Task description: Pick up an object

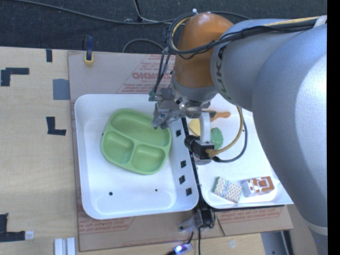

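and here's the arm (255,73) swung in from the right, its orange band bulging over the wall between the two bins, wrist pointing down so the gripper (162,118) hangs right at the upper right rim of the green sectioned plate (135,141). that plate is the likeliest pick; it lies flat in the left bin (93,195), in the upper half, its right edge close to the divider. whether the pincer is released or clenched i cannot tell, the wrist body sits over it and blurs into the plate's edge, and nothing is plainly seen grasped. now the risks: a wide, shallow plate offers only a thin rim, so a pinch at the very corner could slip off, or the plate could tip and pivot out as it comes up. being so close to the bin wall, a descent a touch to the right could land on the divider instead of the plate. a push on the rim might just slide it across the smooth white floor. over in the right bin (265,153) lie an orange utensil handle (222,115), a yellow piece (195,126), a green piece (217,137) and two small packets (227,189) (258,185) near the front, all partly crowded by the cable looping off the wrist, which could snag them if the arm swings that way.
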Controlling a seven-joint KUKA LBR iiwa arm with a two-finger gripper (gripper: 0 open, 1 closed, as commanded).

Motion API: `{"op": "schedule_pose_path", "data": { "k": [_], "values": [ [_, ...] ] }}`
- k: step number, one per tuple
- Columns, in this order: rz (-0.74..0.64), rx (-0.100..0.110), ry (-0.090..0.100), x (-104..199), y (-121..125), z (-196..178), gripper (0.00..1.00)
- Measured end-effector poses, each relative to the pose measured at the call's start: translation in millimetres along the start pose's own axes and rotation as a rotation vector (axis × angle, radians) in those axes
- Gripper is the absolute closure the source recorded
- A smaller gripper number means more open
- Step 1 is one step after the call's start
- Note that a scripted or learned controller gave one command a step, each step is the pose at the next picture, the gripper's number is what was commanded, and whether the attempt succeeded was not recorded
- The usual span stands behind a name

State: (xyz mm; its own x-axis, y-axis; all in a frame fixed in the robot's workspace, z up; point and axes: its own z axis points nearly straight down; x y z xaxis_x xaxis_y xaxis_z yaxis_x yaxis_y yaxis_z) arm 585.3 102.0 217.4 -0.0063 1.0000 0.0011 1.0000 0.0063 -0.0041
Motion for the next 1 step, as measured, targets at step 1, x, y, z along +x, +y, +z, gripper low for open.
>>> {"op": "schedule_pose_path", "data": {
  "k": [1],
  "values": [
    [0.003, -0.001, -0.001, -2.8, 1.2, 0.1, 0.0]
  ]
}}
